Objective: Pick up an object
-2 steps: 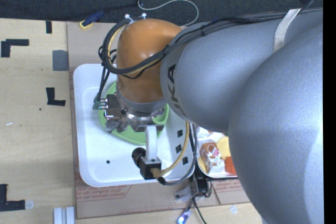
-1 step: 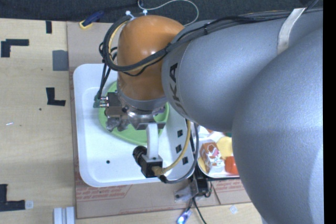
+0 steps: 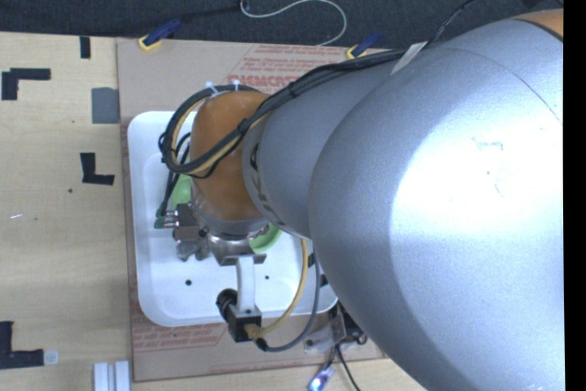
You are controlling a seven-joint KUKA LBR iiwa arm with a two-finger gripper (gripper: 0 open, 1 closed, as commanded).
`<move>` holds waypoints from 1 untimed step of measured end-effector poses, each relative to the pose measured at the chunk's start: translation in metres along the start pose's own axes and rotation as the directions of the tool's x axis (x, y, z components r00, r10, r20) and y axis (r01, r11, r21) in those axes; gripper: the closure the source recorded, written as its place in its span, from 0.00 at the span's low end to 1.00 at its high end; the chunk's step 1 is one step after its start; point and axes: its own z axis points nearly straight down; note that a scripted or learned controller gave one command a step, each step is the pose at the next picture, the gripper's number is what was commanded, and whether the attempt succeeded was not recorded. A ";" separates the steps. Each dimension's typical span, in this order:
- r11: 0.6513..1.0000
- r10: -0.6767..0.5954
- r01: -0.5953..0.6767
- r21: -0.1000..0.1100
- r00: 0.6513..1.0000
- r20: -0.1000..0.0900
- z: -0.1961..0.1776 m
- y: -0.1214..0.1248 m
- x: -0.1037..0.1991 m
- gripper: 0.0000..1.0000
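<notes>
Progress looks partial: the claw (image 3: 194, 238) sits low inside the white bin (image 3: 146, 288), and I cannot tell whether it is spread or pinching. A green object (image 3: 182, 191) peeks out just beside and beneath it. No lift is evident yet.

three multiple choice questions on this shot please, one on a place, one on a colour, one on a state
1. The arm's orange band hangs over: A the white bin; B the black fabric; C the bare wood.
2. The object peeking out beside that band is: A red; B green; C blue.
3. The white cable at the top lies: A in a loose curve; B pulled straight; C tightly coiled.
1 A: the bin's floor shows around the band. 2 B: green shows at the band's left edge. 3 A: it bends in one open loop.
</notes>
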 end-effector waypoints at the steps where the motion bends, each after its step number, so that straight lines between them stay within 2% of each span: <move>1: 1.000 0.003 -0.003 -0.026 1.000 -0.009 -0.148 0.033 -0.044 1.00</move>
